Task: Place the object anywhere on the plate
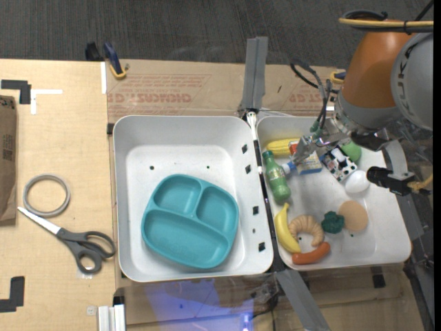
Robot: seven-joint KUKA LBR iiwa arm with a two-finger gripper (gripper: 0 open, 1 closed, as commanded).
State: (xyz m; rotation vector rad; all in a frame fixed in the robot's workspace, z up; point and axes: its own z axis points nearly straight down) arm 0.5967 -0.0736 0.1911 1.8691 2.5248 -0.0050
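A teal divided plate (190, 221) lies in the left white bin (138, 136), with nothing on it. The right bin (393, 243) holds several toy foods: a green bottle (277, 176), a yellow piece (282, 145) at the back, a banana (284, 228), a croissant (307, 227), a red sausage (311, 254), a dark green piece (333, 221), a tan egg shape (354, 216) and a white ball (356, 182). My gripper (308, 147) reaches down into the back of the right bin, just over a blue and white item (310, 163). The wrist hides what lies under it.
Scissors (72, 238) and a tape roll (46, 194) lie on the wooden bench left of the bins. A grey divider bar (253, 74) rises behind the seam between the bins. The arm's orange band (372, 67) fills the upper right.
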